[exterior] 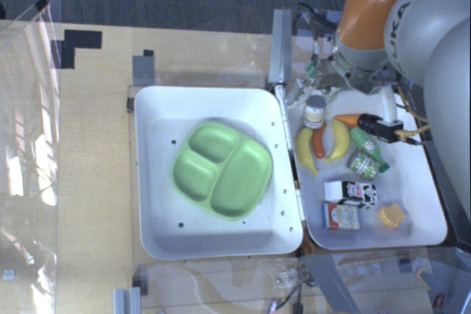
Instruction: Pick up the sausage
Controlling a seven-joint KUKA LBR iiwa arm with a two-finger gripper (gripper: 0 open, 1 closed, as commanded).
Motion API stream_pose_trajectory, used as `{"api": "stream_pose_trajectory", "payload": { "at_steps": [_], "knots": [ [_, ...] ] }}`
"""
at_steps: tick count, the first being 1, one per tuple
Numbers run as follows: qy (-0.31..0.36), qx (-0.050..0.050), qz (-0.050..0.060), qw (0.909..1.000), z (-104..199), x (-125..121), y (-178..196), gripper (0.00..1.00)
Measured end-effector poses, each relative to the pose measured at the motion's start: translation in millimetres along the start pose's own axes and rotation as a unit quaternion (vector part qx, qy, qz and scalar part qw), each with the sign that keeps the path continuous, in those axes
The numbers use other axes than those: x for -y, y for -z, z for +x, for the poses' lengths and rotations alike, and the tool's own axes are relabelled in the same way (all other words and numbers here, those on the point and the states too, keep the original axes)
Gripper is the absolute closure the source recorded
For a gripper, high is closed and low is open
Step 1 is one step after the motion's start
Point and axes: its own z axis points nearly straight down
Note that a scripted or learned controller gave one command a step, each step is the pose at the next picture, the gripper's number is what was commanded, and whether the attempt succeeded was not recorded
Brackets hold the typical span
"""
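Right bin (434, 220): 1 sausage (317, 144) upper left, wedged between 2 bananas (305, 151), 1 jar (314, 112) just above it. Also 1 carrot (346, 118), 1 green bottle (366, 142), 2 cartons (350, 192). Left bin (151, 158): 1 green plate (222, 170), open room all round. Gripper (322, 73) at the right bin's top edge; can't tell the fingers' state.

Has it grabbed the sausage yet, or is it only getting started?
Only getting started, it seems. Done: the arm has reached over the right bin. In hand: nothing that I can see. The sausage lies in that bin between two bananas, just below a small jar. Left: going down to the sausage, closing on it and lifting it.
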Motion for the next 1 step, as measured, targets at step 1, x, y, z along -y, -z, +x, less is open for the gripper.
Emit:
{"api": "stream_pose_trajectory", "payload": {
  "at_steps": [1],
  "knots": [
    [-0.018, 0.000, 0.001, 0.9998, -35.0, 57.3, 0.7, 0.00]
  ]
}}
